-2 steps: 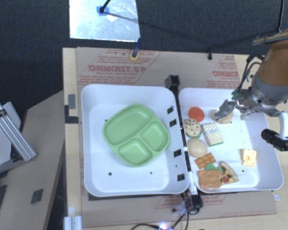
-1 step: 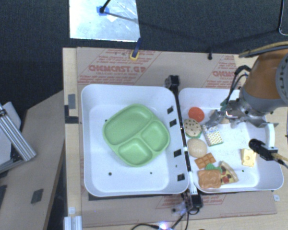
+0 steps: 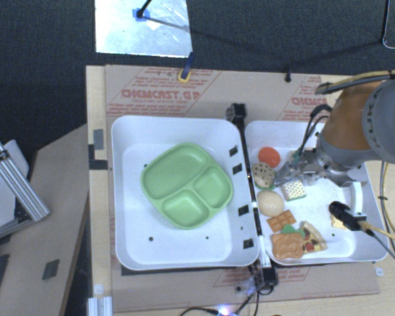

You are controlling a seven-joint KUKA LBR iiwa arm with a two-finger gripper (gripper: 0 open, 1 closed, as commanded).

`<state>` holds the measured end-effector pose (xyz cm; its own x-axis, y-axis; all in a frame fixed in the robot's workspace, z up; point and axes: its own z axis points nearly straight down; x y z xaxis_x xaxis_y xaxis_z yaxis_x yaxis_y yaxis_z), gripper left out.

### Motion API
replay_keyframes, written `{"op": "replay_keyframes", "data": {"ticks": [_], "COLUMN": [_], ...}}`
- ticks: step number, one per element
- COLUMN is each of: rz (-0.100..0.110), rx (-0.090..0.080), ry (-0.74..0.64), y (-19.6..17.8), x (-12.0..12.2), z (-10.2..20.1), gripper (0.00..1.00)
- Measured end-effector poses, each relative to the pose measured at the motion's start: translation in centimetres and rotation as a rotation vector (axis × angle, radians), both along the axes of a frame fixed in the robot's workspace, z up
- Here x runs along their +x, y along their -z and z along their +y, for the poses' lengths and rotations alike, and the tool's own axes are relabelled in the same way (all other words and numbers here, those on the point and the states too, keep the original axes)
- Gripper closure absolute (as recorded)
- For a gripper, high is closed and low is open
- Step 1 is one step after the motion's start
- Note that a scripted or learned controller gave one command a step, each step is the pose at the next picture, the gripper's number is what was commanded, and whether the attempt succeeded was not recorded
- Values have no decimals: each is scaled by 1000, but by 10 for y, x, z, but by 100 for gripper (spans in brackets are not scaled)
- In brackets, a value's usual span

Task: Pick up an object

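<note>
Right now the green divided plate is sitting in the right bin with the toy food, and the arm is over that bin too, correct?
Not quite. In the camera view the green divided plate lies in the left bin; the toy food and the arm are at the right bin.

Green three-part plate (image 3: 186, 186) lying in the left white bin (image 3: 128, 176), brown printed cardboard sheet (image 3: 161, 92) under both bins, shiny foil square (image 3: 143, 18) on dark carpet behind, aluminium frame rail (image 3: 10, 176) at far left
</note>
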<state>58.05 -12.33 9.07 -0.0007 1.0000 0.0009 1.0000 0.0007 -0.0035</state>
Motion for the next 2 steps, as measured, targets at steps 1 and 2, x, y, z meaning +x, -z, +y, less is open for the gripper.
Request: {"op": "replay_keyframes", "data": {"ticks": [1,2], "rz": [-6,-9], "rx": [-1,-2], "ry": [1,-3], "y": [-14,-57], "x": [1,3], "z": [-1,-2], "gripper": [100,100]}}
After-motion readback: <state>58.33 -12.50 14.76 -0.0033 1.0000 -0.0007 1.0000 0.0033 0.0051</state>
